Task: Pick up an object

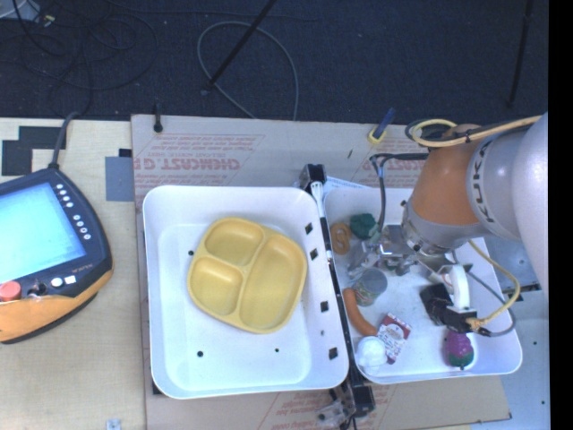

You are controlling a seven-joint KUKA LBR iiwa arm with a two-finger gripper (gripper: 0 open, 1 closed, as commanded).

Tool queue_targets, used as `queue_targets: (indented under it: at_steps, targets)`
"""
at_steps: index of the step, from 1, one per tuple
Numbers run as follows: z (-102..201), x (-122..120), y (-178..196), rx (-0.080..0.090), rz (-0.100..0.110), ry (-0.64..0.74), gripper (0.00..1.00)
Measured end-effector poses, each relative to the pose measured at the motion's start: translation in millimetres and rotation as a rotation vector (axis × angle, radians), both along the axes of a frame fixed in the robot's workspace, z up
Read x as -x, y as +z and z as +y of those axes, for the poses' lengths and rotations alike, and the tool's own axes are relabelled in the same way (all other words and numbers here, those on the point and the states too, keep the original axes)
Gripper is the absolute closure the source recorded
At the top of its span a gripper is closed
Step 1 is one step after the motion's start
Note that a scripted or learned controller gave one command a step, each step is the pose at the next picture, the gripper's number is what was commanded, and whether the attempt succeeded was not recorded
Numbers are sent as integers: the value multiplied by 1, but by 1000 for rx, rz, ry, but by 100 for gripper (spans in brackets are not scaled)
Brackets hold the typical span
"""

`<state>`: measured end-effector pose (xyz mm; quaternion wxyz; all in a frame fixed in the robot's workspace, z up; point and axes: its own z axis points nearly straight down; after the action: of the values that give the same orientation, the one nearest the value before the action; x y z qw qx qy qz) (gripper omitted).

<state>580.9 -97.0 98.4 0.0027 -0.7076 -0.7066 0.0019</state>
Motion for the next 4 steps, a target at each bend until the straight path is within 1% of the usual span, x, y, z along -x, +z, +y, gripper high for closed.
queue_targets:
  at_steps: [1,2,3,4]
  targets:
    - [-13,26,-12,-2,-4,0,0]
    - [6,79,-9,17,-20,-12,0]
    - [0,70,-10,6,-3,-6,0]
    - [3,69,-4,-3,1,-11,100]
